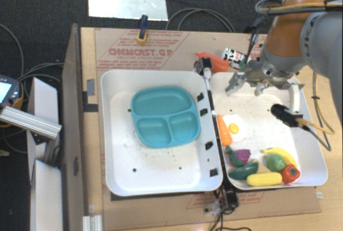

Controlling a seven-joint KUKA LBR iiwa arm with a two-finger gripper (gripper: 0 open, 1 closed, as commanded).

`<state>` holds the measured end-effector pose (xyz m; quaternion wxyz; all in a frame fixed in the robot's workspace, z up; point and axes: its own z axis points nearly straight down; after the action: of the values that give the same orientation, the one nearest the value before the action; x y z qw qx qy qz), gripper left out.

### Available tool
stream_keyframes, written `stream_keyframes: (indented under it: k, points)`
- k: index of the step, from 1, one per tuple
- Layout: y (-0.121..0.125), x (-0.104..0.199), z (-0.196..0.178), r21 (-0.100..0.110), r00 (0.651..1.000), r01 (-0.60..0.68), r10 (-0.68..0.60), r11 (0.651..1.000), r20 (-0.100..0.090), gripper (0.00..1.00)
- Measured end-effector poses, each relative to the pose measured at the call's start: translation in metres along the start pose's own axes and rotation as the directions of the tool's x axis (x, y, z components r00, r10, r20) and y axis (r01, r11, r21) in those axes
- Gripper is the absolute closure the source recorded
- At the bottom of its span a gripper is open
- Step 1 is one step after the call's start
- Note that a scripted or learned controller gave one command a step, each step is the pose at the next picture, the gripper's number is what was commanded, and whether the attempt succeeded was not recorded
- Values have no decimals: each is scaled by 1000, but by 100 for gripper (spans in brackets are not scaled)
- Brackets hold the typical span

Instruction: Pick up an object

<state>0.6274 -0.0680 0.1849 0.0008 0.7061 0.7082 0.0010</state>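
Note:
My gripper hovers over the far end of the right bin; its two fingers are spread open and nothing is between them. Toy food lies toward the near end of that bin, well clear of the gripper. There is an orange carrot by the left wall, a fried egg, a purple piece, a green cucumber, yellow corn, a banana, a green pepper and a red tomato.
The left bin holds a teal divided plate. An orange tool and a small black-and-white item lie on the cardboard beyond the bins. The bin floor under the gripper is bare.

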Motion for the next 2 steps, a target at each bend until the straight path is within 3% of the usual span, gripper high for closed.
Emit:
stream_keyframes:
  k: [1, 2]
  points:
    - [43, -82, 25, -4, 1000, -4, 4, 1000, 3, 0]
    - [42, -8, -1, -1, 1000, 5, -5, 1000, 0, 0]
